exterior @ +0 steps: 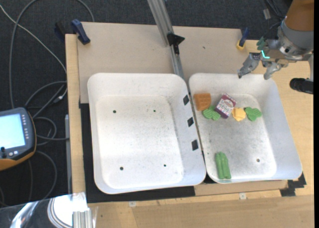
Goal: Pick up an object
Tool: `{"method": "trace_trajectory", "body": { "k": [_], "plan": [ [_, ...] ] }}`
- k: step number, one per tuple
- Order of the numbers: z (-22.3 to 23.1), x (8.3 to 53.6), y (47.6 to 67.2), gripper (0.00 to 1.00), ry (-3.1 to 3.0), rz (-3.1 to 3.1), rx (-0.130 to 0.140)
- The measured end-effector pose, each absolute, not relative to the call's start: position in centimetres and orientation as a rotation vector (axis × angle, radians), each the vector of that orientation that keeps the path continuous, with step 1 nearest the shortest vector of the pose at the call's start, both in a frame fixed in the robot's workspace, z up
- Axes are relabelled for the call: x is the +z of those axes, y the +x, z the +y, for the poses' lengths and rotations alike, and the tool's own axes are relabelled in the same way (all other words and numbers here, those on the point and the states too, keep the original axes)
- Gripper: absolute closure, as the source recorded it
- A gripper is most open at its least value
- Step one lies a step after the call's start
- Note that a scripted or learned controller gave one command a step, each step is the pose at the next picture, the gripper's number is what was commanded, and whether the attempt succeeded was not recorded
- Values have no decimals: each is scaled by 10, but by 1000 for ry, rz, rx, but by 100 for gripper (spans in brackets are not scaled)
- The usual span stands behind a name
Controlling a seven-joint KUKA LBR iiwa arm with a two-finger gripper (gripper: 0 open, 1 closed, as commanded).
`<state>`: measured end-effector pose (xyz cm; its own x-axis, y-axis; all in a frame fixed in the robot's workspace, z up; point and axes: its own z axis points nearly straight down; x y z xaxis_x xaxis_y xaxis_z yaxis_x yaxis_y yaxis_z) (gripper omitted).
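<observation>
The end effector point(257, 68) hung with fingers spread and nothing between them, over the far rim of the right bin point(284, 137). Below and nearer lay the likely targets, clustered loosely: an orange block point(202, 101), a purple carton point(225, 106) and green pieces point(253, 114). The arm entered from the right, wrist pointing downward.

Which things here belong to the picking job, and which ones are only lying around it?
For the job:
pincer, open, above the right bin
orange block
purple packet
yellow piece
two green pieces
long green item

Only lying about:
left bin
handheld screen
cables
blue clamps
</observation>
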<state>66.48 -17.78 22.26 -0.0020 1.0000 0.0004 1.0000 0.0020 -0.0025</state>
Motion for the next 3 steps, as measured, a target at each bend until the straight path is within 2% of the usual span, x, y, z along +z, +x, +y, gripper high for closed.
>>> {"method": "trace_trajectory", "body": {
  "k": [2, 3],
  "plan": [
    [-175, 122, 649, 0, -2218, -2217, 6],
    [-174, 96, 652, 0, -2223, -2223, -5]
  ]
}}
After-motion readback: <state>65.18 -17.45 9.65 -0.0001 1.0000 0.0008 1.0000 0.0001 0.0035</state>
